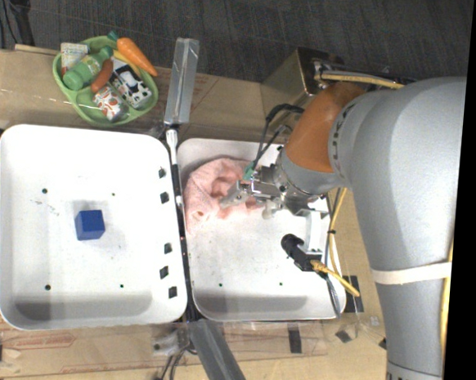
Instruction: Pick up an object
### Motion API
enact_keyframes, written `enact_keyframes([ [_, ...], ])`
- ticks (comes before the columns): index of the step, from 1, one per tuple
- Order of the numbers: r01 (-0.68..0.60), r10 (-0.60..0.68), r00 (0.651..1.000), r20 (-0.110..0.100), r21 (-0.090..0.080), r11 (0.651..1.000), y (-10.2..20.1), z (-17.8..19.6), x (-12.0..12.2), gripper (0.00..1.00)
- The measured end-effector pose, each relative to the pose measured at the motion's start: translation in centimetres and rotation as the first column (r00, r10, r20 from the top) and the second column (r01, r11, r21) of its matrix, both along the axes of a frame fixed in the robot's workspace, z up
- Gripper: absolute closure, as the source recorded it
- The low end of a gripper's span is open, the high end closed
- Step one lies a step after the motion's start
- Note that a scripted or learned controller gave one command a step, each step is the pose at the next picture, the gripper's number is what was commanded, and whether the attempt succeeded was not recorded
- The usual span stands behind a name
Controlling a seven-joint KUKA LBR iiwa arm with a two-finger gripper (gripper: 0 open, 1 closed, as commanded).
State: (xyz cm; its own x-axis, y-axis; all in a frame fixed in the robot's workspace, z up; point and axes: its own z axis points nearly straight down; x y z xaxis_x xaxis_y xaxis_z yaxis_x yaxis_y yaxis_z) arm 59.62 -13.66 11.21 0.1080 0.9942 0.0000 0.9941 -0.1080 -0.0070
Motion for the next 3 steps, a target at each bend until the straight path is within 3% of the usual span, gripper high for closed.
enact_keyframes([
  [1,-0.106,0.106,0.994,0.006,0.0,0.994,-2.2,-1.9,6.1,0.0],
  [2,-0.061,0.061,0.998,0.006,0.0,0.998,-2.5,-1.9,4.0,0.0],
  [3,-0.068,0.068,0.998,0.005,0.001,0.998,-2.3,-0.9,4.1,1.0],
])
